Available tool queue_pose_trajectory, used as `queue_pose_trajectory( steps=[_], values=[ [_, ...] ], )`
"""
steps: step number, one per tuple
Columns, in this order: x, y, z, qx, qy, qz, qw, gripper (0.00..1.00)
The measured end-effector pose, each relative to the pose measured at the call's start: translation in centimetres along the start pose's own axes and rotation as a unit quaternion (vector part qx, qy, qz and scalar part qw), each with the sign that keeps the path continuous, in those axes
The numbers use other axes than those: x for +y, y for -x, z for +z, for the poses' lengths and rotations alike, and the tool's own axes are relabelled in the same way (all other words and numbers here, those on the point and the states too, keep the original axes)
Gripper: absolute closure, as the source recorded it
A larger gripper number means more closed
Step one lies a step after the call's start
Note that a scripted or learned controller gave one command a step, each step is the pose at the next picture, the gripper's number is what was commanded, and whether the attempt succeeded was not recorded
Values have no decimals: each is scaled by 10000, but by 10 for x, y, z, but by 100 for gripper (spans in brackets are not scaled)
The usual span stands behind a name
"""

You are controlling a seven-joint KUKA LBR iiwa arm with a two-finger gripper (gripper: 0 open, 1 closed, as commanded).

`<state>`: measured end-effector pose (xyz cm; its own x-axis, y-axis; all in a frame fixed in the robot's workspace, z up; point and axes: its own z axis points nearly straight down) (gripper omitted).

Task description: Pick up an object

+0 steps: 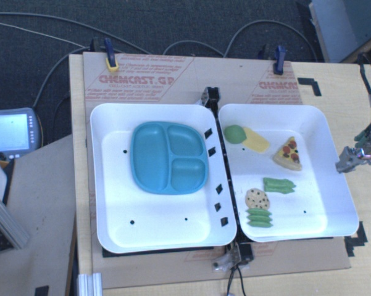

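Note:
The right bin (333,165) holds several toy foods: a green round piece (234,134) touching a yellow piece (255,141), a pizza slice (288,154), a green bean pod (278,185), a spotted cookie (257,199) and a green pea pod (259,217) just below it. My gripper (353,159) is a small grey shape at the far right, just outside the right bin's right wall and level with the pizza slice. Nothing shows between its tips.
A blue divided plate (169,158) lies in the left bin (111,214). A black-marked wall separates the two bins. Two blue clamps (110,53) hold the board at the back. A small screen (11,131) stands off the bench to the left.

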<state>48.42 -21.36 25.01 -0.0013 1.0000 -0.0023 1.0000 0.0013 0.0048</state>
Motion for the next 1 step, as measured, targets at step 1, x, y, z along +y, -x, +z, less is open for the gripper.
queue_pose_trajectory(
  steps=[1],
  values=[
    [19,-51,-7,9,-7,-17,10000,100]
  ],
)
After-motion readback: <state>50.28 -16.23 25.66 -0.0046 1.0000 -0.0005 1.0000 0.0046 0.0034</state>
